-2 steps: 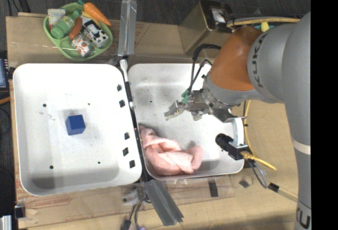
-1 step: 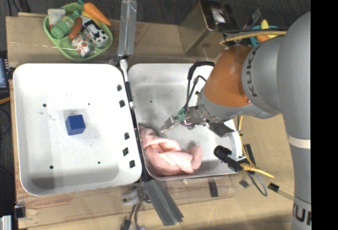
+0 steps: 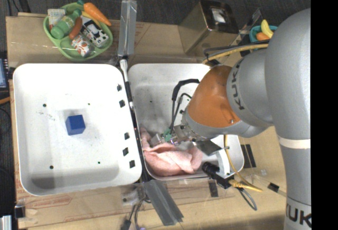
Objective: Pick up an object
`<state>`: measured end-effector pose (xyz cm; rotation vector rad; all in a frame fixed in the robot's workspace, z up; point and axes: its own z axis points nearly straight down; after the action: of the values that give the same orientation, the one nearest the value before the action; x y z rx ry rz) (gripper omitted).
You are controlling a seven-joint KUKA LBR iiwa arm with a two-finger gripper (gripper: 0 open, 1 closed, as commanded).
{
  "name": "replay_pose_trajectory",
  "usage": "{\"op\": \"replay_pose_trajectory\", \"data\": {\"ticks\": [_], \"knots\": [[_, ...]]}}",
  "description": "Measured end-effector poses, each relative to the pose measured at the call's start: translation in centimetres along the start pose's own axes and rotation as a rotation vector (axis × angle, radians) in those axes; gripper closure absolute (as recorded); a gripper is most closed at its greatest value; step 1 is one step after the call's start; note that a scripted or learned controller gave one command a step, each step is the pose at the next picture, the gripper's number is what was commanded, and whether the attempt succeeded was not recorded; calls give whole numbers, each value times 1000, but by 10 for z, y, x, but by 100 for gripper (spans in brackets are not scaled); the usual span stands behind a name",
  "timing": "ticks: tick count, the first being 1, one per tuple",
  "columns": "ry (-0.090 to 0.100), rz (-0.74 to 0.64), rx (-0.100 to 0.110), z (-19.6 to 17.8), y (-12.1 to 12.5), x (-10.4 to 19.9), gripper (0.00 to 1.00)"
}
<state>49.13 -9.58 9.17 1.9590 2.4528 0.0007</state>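
Cloth (image 3: 168, 160), pink and soft, lies at the near end of the right bin (image 3: 158, 78). The arm (image 3: 232, 102) hangs low over it, and the jaws sit at about the cloth's top edge, but I cannot tell if they are wide or narrow. 1 blue cube (image 3: 75, 124) sits alone in the left bin (image 3: 31, 81). The cloth could slip or only bunch up, because it is floppy and lies close to the bin wall.
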Motion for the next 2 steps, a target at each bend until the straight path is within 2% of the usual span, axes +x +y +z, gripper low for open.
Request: {"op": "replay_pose_trajectory", "data": {"ticks": [1, 2], "knots": [[-2, -5, -1, -9, 1, -1, 100], [-3, -5, -2, -9, 1, -1, 0]]}}
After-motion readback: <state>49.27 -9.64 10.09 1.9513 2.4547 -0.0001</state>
